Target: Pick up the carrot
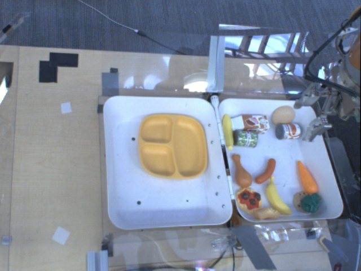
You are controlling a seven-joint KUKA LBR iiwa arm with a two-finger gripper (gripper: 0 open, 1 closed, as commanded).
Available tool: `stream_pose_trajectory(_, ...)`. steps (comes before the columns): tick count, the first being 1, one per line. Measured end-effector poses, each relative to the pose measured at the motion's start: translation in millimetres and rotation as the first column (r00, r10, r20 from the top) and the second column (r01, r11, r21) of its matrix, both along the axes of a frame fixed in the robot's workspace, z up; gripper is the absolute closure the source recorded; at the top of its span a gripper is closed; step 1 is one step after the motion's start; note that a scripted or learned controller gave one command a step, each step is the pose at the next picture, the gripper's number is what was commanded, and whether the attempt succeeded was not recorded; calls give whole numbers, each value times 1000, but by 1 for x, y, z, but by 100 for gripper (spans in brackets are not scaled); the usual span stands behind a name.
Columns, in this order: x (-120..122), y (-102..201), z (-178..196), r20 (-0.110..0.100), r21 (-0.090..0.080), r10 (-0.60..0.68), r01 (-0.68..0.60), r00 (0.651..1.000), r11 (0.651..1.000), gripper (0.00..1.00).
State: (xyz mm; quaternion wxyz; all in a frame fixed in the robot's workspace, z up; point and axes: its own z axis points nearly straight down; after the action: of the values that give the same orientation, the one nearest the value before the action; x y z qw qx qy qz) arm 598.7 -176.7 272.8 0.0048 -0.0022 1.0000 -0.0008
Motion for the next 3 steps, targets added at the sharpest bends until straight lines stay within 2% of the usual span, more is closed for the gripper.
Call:
stream_pose_trajectory(1, -14, -29, -135, -14, 5, 104, -104, 994, 995, 0)
stream_pose_trajectory(2, -35, -28, -183, 5, -2, -6, 6, 1000, 1000, 0)
stream_pose_trajectory(3, -71, -29, -183, 6, -2, -12, 12, 1000, 1000, 0)
